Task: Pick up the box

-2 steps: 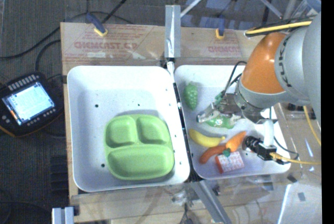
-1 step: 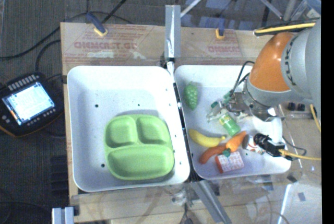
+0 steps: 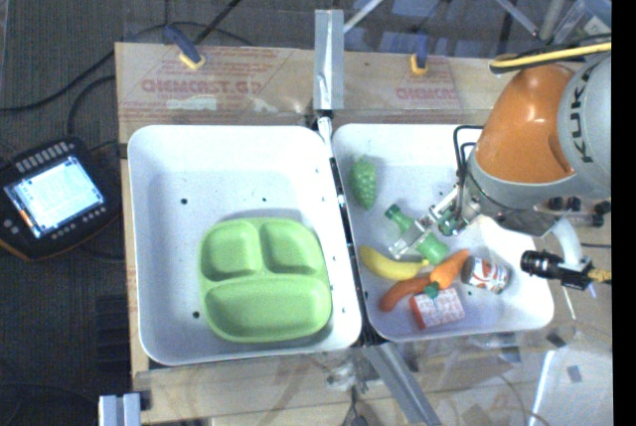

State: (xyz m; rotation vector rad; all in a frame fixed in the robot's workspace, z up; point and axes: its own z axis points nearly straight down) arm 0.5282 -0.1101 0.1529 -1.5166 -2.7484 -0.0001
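Several items crowd the right bin (image 3: 517, 320), the box (image 3: 438, 307) at its near edge touching the carrot (image 3: 425, 281); jaws (image 3: 447, 218) sit above, over the green bottle (image 3: 417, 233), grip state unreadable — best approach descends on the box's carrot-free side.

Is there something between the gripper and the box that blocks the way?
Yes. The gripper is over the green bottle in the right bin. The carrot lies between it and the box, touching the box's upper edge. The can lies just to the box's upper right.
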